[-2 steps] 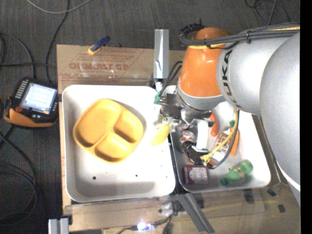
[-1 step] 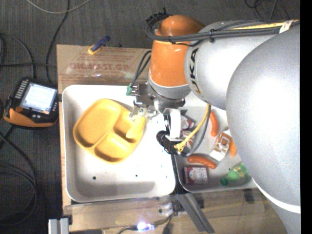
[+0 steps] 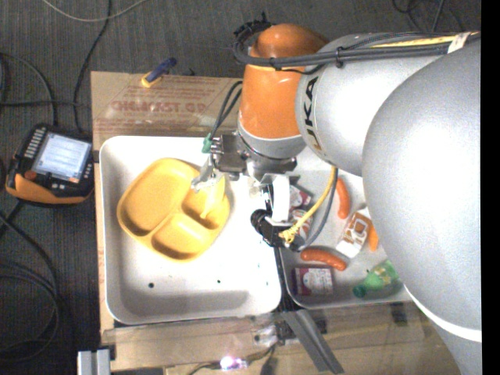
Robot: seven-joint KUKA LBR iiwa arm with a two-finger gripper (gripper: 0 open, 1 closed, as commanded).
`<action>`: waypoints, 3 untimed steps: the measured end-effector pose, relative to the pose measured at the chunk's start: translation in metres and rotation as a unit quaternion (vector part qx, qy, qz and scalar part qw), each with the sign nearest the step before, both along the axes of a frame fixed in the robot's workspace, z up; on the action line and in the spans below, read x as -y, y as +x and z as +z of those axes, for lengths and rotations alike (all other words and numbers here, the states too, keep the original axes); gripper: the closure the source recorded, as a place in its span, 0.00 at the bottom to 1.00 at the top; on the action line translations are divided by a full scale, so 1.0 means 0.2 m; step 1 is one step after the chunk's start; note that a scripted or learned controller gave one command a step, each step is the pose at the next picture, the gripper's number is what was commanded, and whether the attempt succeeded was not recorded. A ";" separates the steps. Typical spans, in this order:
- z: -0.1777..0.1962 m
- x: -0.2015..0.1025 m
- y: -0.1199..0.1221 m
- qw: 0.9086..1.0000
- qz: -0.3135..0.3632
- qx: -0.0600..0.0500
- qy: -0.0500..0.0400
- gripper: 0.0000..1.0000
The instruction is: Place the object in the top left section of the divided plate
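Grey arm looms nearest us, jaws above the divided plate in the left bin. We cannot tell their state. We judge the pale yellow object light, best gripped mid-body.

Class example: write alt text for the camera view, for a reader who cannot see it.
A grey and orange robot arm reaches from the right, its hand over a yellow divided plate in the left white bin. The right bin holds toy foods.

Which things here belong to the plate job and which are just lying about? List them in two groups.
Job:
yellow divided plate in the left bin
gripper over the plate's upper right part
pale yellow object at the gripper's tip, grasp unclear

Lying about:
hot dog, right bin
orange carrot-like piece, right bin
dark red packet
green item
teach pendant on the floor
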State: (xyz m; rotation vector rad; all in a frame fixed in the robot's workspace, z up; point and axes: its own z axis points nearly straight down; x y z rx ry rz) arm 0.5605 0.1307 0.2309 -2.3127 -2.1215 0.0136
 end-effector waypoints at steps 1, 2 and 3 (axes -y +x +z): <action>0.02 0.00 0.00 1.000 0.001 -0.004 -0.001 1.00; -0.25 -0.02 0.10 1.000 -0.022 0.000 -0.001 1.00; -0.25 -0.02 0.10 1.000 -0.022 0.000 -0.001 0.00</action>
